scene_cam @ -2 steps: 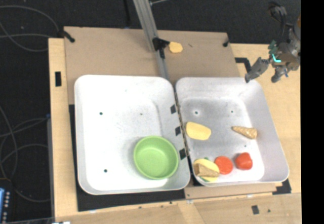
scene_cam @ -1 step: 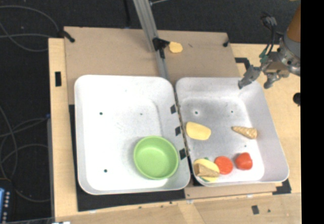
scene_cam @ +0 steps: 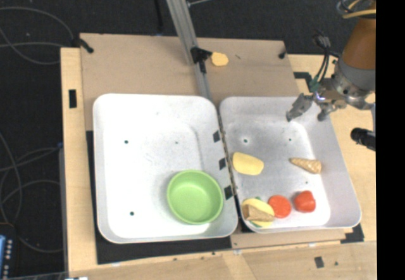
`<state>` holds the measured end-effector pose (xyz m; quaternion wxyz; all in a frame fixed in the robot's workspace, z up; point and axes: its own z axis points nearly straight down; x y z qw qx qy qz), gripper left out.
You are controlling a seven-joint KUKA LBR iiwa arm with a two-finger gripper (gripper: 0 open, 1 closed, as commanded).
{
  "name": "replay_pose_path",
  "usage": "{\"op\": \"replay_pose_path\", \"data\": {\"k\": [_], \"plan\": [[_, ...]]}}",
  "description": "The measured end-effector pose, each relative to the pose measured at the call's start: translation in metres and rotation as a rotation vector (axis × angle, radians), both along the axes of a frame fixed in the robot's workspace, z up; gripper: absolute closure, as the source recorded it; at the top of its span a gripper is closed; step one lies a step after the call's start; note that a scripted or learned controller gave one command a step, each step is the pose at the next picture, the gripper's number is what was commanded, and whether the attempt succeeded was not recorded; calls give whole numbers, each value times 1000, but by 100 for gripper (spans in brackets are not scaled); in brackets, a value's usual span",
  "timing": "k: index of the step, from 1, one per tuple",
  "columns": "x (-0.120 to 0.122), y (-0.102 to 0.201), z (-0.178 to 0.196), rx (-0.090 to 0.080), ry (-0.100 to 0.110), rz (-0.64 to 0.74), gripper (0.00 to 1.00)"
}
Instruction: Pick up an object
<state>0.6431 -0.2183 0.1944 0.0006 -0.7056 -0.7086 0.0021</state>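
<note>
From above, the pincer (scene_cam: 309,107) hangs spread open and empty over the far right corner of the right bin (scene_cam: 278,120). The cone (scene_cam: 306,165) lies nearest, with the yellow lump (scene_cam: 247,163), tomato (scene_cam: 279,206) and red pepper (scene_cam: 305,201) nearer the front. Descending here risks closing on bare floor or clipping the rim.

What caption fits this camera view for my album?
Robot claw open above the right bin; green bowl in the left bin.
</note>
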Motion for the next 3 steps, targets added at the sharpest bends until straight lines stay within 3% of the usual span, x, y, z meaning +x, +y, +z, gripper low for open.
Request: {"op": "replay_pose_path", "data": {"k": [1,2,3], "plan": [[6,-3,-45,-1,0,2,0],[8,-5,-29,-6,-8,6,100],[8,5,24,1,-12,1,100]]}}
